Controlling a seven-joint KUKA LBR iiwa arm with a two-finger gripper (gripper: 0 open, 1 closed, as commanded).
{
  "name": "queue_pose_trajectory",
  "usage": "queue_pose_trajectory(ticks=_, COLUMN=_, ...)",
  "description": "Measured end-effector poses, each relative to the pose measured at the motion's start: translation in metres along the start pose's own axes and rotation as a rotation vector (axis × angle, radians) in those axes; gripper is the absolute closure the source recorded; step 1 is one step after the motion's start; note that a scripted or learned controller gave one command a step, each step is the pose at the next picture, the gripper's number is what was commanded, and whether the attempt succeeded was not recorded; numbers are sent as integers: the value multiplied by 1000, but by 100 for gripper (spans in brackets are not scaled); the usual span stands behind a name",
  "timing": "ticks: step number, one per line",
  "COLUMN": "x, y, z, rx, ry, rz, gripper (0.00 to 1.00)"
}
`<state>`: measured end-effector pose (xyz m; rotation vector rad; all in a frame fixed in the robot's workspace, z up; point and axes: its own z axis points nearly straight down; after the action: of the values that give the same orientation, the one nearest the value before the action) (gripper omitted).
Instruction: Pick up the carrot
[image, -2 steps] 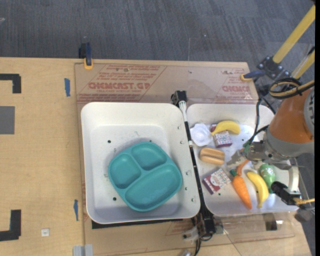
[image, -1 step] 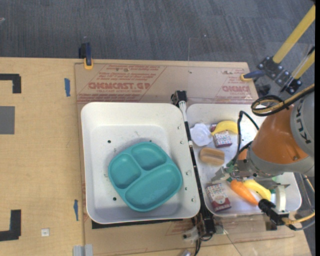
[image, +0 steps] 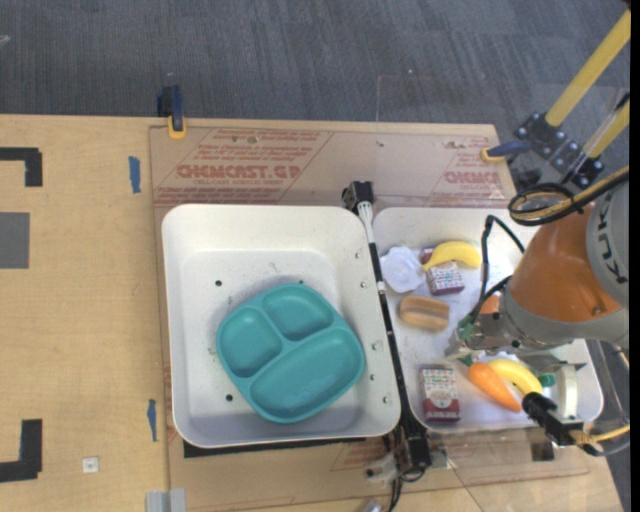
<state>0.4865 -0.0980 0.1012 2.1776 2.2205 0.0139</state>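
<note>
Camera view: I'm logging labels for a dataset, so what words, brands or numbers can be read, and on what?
"CHEMCAST. GP", red print on the brown sheet behind the left bin.
"CHEMCAST", cut off, red print on the same sheet behind the right bin.
"KU", cut off at the frame edge, on the arm.
The small packet and small box carry print too blurred to read.

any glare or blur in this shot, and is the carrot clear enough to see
Camera view: lighting is even and soft, with no strong glare on the white bins; the teal divided plate casts a faint shadow only. Focus is slightly soft overall. The carrot reads clearly as orange beside a yellow banana, partly covered by the arm.
</note>
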Motion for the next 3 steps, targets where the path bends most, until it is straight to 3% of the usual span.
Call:
queue_pose_trajectory(ticks=1, x=0, y=-1, z=1, rx=2, ry=1, rz=0, gripper=0)
queue_pose_trajectory(ticks=2, x=-39, y=-3, z=12, rx=13, ry=17, rz=-154, gripper=0)
queue_pose_trajectory(ticks=3, x=-45, y=0, z=0, rx=-1, ry=1, rz=-147, gripper=100)
